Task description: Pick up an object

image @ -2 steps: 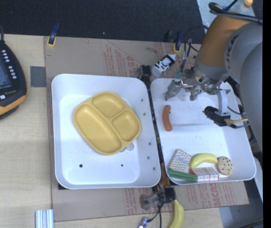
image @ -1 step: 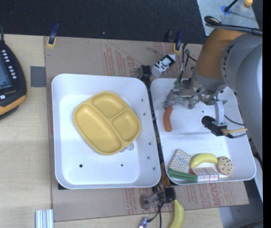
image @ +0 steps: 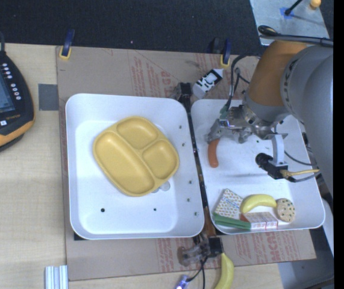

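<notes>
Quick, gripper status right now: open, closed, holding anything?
Gripper: low over the right bin, right at the top end of the orange hot dog. Open or closed cannot be told, nor any hold on it.

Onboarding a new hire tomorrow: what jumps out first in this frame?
The yellow plate, split into three compartments, sits in the middle of the left bin. The grey arm with its orange band hangs over the right bin, its gripper just above an orange sausage. A banana and a cookie lie crowded with other small items at that bin's near edge.
</notes>
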Controlling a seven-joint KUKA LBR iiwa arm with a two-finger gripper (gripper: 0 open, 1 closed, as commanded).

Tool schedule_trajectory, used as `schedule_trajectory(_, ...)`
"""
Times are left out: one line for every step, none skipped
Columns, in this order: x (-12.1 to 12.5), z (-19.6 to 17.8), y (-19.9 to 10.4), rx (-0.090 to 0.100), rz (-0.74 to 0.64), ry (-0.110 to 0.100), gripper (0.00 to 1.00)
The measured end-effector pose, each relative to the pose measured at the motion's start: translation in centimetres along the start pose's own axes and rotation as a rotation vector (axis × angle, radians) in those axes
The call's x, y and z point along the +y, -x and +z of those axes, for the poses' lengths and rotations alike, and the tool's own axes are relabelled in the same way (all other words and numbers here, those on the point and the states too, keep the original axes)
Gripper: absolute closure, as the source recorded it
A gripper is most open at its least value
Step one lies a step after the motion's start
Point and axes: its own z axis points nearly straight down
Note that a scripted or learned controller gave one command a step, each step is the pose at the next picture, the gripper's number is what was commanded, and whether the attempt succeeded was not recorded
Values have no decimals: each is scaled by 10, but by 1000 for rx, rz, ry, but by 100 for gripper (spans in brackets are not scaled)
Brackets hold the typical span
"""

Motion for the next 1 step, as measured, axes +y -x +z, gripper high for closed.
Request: schedule_trajectory(0, -10, 1, 0, -1, -3, 100)
